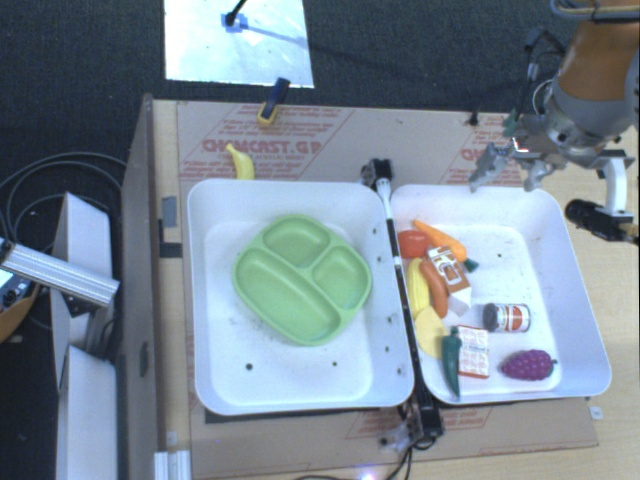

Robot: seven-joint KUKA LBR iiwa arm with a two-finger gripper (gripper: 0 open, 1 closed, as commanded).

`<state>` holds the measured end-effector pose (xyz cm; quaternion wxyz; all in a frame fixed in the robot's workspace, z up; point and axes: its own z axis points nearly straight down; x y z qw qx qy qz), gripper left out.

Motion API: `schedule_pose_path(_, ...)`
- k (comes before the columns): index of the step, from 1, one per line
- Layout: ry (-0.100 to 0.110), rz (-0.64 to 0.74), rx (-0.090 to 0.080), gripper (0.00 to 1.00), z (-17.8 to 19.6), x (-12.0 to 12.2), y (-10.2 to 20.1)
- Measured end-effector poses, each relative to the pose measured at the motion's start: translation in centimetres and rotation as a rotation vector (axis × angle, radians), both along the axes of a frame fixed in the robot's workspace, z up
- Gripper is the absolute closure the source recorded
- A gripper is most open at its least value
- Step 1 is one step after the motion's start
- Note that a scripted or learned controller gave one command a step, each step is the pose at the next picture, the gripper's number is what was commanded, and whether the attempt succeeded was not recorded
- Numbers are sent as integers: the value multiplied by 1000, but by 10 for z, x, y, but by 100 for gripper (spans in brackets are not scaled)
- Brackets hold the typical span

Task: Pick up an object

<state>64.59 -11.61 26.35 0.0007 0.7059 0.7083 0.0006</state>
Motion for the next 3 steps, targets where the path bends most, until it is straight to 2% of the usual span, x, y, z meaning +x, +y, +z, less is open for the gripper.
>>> schedule_pose_path(1,11,-2,2,0,-108,-22,18)
schedule_pose_path(2,2,-4,-1,0,-182,-26,7)
schedule_pose_path(3,0,-2,0,100,-169,-25,8)
